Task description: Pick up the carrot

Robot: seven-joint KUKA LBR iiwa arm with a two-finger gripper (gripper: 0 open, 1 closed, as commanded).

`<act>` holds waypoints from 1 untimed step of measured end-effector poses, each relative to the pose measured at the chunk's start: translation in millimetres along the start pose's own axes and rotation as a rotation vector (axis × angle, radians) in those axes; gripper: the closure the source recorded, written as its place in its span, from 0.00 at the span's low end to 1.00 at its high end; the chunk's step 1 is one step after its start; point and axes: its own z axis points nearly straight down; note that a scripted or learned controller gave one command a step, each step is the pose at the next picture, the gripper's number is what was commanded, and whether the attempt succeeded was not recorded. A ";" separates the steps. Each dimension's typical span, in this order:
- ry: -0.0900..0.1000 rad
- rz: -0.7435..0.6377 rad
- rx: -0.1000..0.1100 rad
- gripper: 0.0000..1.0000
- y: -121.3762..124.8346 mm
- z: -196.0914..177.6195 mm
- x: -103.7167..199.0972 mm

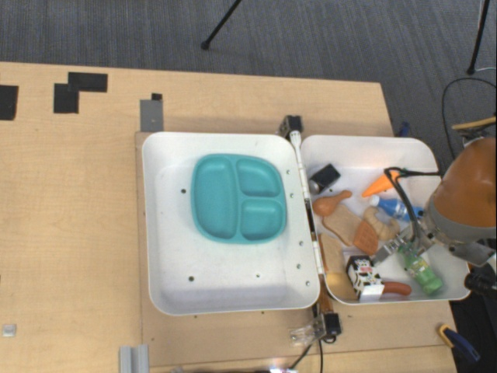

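Carrot [378,184] lies in the right bin [419,150], upper middle, beside a blue-capped bottle [390,207]. The jaws [405,243] sit low among the clutter just below it, near a green bottle [423,276]; spread or closed, cannot tell. Teal divided plate [237,198] occupies the left bin [167,286]. No writing legible, possibly too small.

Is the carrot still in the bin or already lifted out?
In the bin. The carrot lies on the floor of the right bin among other items, with the tool nearer the camera, not around it.

Arm [470,200] reaches from right; gripper [405,243] low (fingers unclear).
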 end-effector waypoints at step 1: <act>0.003 -0.051 -0.004 0.00 42.0 2.2 -68.0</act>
